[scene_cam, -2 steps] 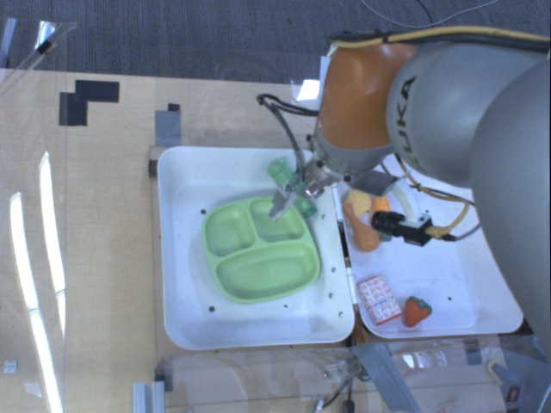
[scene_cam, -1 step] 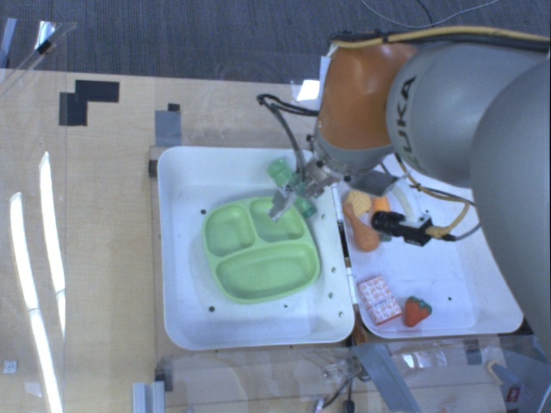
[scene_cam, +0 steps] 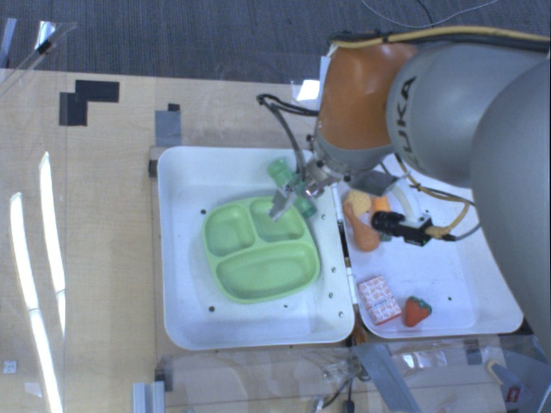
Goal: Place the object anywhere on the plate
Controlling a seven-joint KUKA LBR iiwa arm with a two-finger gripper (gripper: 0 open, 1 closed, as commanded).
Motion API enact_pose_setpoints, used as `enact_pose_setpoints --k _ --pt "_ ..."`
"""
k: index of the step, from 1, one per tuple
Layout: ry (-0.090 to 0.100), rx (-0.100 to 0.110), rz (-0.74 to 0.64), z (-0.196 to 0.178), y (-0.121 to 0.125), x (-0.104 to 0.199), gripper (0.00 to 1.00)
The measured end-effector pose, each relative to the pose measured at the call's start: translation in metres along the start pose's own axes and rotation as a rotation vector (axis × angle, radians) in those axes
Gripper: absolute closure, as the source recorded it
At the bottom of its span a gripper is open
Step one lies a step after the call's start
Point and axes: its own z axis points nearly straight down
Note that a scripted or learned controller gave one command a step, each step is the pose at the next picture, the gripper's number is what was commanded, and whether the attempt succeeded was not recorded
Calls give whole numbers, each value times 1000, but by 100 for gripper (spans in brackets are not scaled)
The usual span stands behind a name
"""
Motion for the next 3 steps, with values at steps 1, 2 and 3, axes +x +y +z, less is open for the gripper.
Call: enact_pose_setpoints --k 1,2,3 --pt "0 0 0 0 0 0 0" --pt "0 0 0 0 0 0 0" --pt "0 0 0 0 0 0 0"
